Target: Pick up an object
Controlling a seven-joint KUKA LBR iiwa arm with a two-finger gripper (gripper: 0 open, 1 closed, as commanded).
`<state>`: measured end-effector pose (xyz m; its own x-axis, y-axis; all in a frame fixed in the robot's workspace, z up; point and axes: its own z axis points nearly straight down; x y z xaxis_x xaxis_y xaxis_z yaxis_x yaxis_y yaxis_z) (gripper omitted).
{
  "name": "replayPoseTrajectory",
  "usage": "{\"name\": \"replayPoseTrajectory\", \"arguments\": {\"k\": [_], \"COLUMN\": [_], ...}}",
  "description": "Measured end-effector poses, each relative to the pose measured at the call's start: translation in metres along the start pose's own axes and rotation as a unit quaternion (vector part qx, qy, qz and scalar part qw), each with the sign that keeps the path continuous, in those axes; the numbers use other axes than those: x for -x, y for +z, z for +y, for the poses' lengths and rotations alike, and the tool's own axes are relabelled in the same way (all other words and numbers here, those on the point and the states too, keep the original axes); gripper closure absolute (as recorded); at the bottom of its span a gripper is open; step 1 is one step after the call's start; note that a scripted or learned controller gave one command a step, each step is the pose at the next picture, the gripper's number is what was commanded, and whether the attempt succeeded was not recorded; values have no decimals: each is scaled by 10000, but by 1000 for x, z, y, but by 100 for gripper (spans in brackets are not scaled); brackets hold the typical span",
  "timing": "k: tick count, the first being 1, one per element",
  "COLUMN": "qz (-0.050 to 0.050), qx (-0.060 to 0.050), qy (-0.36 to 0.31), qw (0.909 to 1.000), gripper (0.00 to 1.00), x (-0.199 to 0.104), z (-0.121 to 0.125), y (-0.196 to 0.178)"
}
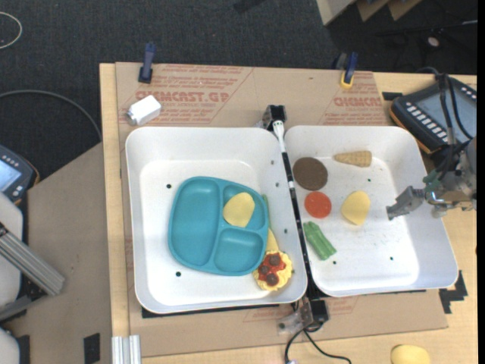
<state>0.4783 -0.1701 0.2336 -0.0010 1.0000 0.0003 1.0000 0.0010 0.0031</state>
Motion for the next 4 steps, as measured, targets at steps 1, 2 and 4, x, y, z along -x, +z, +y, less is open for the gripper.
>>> {"name": "replayPoseTrajectory", "arguments": {"k": [1,2,4], "qz": [-12,-16,10], "qx": [72,13,-43], "qy": [-33,-4,-34], "qw": [10000,10000,10000], "gripper": [0,100,100], "x": [-48,-45,-183], "z": [4,3,1], "y": [-128,-131,-85]}}
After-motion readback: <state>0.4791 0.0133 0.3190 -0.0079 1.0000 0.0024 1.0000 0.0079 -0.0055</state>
